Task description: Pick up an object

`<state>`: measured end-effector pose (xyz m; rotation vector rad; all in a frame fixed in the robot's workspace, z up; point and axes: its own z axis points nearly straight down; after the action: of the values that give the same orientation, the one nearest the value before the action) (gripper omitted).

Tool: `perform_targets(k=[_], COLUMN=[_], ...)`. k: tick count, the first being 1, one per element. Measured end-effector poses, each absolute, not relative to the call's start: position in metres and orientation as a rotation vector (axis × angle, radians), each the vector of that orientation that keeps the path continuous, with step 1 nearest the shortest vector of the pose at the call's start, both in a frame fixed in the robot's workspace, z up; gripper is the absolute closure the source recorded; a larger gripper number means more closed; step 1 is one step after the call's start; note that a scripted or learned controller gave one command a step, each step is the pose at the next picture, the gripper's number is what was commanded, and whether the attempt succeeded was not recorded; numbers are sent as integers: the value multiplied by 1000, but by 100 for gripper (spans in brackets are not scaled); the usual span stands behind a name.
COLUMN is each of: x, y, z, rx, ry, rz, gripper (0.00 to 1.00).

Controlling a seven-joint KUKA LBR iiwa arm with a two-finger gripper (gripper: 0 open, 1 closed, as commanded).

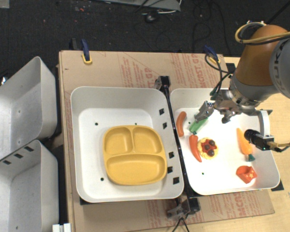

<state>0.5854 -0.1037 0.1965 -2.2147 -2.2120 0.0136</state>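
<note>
My gripper (216, 115) hangs over the back of the right bin (268, 178), open, with only bare bin floor between its fingers. Its left fingertip (203, 112) is just above a small green toy (198, 126). A red sausage (181, 123) lies near the bin's left wall. Further forward are a red chili pepper (195, 148) and a small round pizza-like toy (209, 147). An orange carrot (243, 141) lies to the gripper's right, partly beside a black fitting on the arm. A red bell pepper (246, 174) sits at the front right.
The left bin (82, 129) holds a yellow divided plate (134, 154). A black divider (173, 139) runs between the bins. Two spare white bins (19, 115) stand off the bench to the left. The arm's grey and orange body (261, 62) looms over the right bin's back corner.
</note>
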Motion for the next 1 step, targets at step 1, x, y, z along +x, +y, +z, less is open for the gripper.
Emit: perform_targets(k=[1], x=[588], y=[-104], z=[204], rx=[-2220], ry=[-2222], rz=[0], gripper=[0])
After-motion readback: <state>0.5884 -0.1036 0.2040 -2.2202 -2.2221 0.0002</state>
